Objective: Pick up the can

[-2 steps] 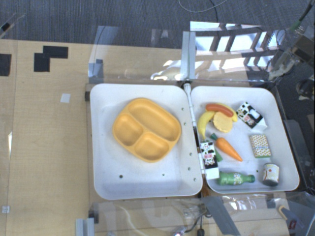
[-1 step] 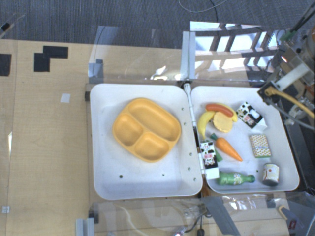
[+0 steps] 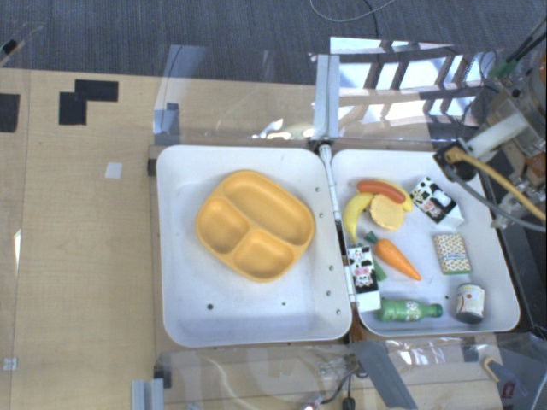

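Note:
The can (image 3: 469,302) is small and pale with a dark label. It stands upright in the near right corner of the right bin (image 3: 504,310). My gripper (image 3: 518,196) hangs at the view's right edge, above the bin's right rim. It is well behind the can and apart from it. Nothing shows between its fingers.
The right bin also holds a green bottle (image 3: 409,311) lying left of the can, a cracker box (image 3: 450,253), a carrot (image 3: 398,259), two cow-patterned cartons (image 3: 433,200) (image 3: 363,273), a banana (image 3: 354,215), a sausage (image 3: 382,190) and a yellow round piece (image 3: 386,214). A yellow divided plate (image 3: 255,224) lies in the left bin (image 3: 184,314).

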Robot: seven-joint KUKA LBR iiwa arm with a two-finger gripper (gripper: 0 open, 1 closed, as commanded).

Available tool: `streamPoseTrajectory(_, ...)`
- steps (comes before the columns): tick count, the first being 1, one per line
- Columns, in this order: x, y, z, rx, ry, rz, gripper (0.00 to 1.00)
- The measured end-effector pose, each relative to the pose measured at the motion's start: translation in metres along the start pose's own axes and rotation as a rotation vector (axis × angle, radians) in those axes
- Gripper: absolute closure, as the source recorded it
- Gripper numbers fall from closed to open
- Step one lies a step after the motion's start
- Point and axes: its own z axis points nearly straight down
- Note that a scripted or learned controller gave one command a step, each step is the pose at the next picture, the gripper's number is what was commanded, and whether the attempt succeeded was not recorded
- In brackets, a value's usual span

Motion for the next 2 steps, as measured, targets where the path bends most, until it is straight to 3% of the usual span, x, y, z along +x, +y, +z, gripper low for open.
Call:
streamPoseTrajectory(1, 0.067, -0.081, 0.000, 0.001, 0.002, 0.161, 0.00)
streamPoseTrajectory(2, 0.068, -0.081, -0.012, -0.001, 0.006, 0.160, 1.00)
